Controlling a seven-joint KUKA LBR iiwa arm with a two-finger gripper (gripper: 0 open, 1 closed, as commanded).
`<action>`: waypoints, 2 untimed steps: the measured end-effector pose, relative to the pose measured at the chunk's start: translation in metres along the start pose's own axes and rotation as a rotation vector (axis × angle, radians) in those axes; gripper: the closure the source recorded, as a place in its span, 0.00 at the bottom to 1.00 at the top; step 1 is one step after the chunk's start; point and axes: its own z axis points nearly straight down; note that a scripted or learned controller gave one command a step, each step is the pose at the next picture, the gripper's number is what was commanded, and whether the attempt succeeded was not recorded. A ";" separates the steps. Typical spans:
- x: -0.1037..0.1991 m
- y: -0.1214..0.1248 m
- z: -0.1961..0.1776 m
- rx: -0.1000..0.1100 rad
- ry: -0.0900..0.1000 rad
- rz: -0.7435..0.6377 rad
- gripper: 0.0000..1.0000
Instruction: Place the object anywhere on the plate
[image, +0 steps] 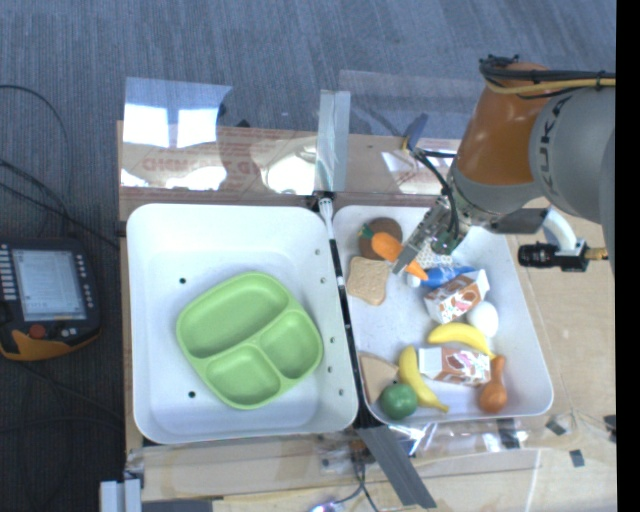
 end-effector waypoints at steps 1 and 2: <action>0.085 0.006 0.000 -0.003 0.004 -0.059 1.00; 0.146 0.037 0.000 -0.003 0.004 -0.113 1.00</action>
